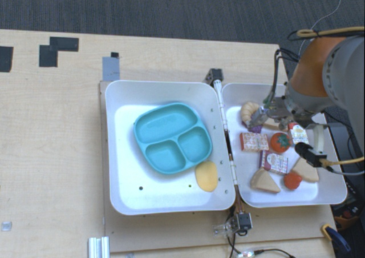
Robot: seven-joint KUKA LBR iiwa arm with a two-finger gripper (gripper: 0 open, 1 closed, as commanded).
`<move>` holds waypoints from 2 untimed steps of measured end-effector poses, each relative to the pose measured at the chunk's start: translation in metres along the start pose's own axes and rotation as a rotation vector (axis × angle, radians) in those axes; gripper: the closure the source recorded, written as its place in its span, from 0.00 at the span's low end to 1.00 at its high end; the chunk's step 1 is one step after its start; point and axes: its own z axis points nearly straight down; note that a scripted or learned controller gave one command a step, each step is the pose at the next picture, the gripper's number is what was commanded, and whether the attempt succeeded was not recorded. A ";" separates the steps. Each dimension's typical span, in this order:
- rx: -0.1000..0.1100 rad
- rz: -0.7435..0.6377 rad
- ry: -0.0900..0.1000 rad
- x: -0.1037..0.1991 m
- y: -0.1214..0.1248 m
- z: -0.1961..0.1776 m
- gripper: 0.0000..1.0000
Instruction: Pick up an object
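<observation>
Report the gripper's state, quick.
Gripper: low over the right bin, by the croissant; whether it is open or shut cannot be told.

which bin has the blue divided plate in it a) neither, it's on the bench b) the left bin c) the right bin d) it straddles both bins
b: the blue divided plate lies wholly inside the left bin, with a yellow item beside its lower right edge; the right bin holds the small food pieces.
</observation>
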 end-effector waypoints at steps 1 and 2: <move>-0.003 -0.005 0.000 0.000 0.001 -0.011 1.00; -0.003 -0.005 0.000 0.000 0.001 -0.011 0.00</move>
